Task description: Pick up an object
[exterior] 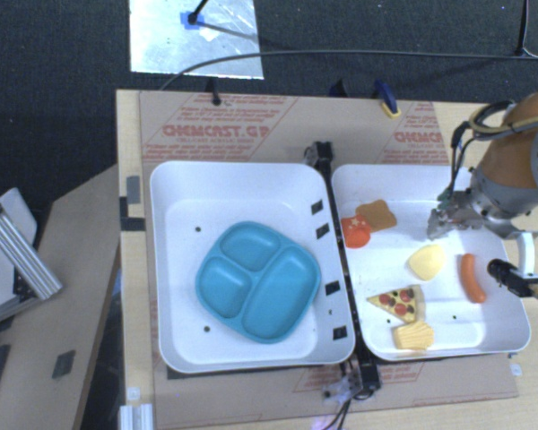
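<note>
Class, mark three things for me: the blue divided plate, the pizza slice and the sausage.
blue divided plate (pixel 258 281), camera view, its middle ridge.
pizza slice (pixel 399 302), camera view, its topped face.
sausage (pixel 472 278), camera view, its mid-length.

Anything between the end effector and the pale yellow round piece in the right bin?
Nothing visible. The end effector hangs over bare bin floor just above-right of the pale yellow piece; the sausage lies off to the right.

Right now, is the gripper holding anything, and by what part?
Nothing held. The gripper hangs over bare bin floor in the right bin, above the yellow piece, touching no item.
</note>
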Action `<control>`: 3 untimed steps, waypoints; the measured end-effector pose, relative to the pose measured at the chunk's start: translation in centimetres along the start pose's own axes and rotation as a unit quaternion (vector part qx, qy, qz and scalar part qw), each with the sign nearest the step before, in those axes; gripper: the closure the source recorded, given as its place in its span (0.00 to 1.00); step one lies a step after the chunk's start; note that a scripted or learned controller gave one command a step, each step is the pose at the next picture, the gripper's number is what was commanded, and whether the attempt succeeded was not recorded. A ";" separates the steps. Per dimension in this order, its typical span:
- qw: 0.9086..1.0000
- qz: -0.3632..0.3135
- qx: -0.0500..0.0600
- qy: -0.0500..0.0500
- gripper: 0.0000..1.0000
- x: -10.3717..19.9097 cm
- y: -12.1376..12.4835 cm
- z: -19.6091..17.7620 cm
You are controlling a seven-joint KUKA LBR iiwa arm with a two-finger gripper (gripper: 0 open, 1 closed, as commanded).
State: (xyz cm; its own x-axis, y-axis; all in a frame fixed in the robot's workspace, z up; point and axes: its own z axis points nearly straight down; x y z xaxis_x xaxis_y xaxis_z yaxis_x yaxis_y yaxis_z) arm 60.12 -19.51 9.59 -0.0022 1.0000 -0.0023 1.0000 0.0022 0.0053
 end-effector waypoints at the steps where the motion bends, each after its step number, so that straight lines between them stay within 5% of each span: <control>1: 1.000 0.001 0.000 0.000 1.00 -0.7 -0.6 -5.4; 2: 1.000 -0.001 -0.001 0.000 1.00 -0.8 -0.3 -10.9; 3: 1.000 -0.004 0.001 0.002 1.00 4.6 0.3 -10.6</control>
State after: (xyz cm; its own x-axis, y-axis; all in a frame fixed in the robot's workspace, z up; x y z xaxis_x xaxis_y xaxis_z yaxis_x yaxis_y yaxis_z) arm 60.32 -14.87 20.16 -0.0102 0.9999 0.0013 0.9999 0.0102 0.0025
